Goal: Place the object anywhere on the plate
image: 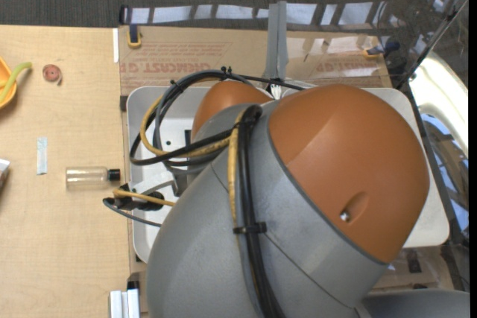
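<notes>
The arm [298,220], grey with large orange joint caps, leans over the bench and covers most of both white bins. A strip of the left bin [138,160] shows along its left wall and far corner. A piece of the right bin's rim [436,223] shows at the right. The arm's body hides what lies on the bin floors. Black and yellow cables [160,123] loop from the arm over the left bin.
On the wooden bench left of the bins lie a clear bottle with a black cap [89,176], a small white strip [42,156], a small red disc [51,72] and an orange-yellow item [6,82] at the edge. Cardboard [186,59] stands behind the bins.
</notes>
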Tool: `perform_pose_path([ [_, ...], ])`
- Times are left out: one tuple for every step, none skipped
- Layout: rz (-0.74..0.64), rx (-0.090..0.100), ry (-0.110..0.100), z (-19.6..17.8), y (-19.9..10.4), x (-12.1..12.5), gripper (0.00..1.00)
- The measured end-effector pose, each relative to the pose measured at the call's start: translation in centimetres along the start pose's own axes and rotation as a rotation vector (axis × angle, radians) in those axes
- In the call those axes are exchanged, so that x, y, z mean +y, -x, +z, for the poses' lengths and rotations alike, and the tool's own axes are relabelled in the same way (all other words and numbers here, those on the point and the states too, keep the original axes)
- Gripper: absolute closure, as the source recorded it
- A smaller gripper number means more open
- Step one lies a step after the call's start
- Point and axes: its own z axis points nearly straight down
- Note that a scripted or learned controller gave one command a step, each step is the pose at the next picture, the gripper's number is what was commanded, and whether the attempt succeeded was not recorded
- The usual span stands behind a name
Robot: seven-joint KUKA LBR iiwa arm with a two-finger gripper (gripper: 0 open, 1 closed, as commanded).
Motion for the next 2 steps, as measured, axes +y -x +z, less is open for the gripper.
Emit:
perform_pose_path([
  [0.004, -0.004, 0.003, -0.8, 0.0, 0.3, 1.00],
  [-0.008, 0.005, -0.001, -17.2, -1.3, -0.1, 1.00],
])
